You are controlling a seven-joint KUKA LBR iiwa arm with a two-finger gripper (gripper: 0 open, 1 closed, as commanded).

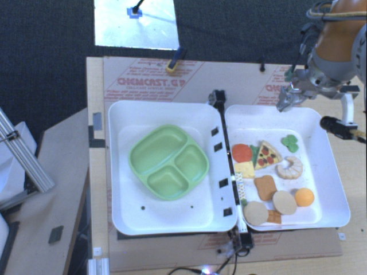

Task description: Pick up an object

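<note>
Dark carpet, desk (143,79) with two white bins. Left bin (123,153) holds green divided plate (168,162). Right bin (330,159) holds toy food: pizza slice (266,154), shrimp (290,167), orange ball (304,197). Claw (285,103) above right bin's far rim, carrying nothing; finger spread unclear. Risk: pieces crowded, descent may nudge neighbours or close on air.

A pale green plate (168,162) lies in a white bin (123,211); an orange ball (304,197) in another.

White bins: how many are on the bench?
2, side by side: the left bin holds a green plate; the right bin holds toy food. None seem hidden.
</note>
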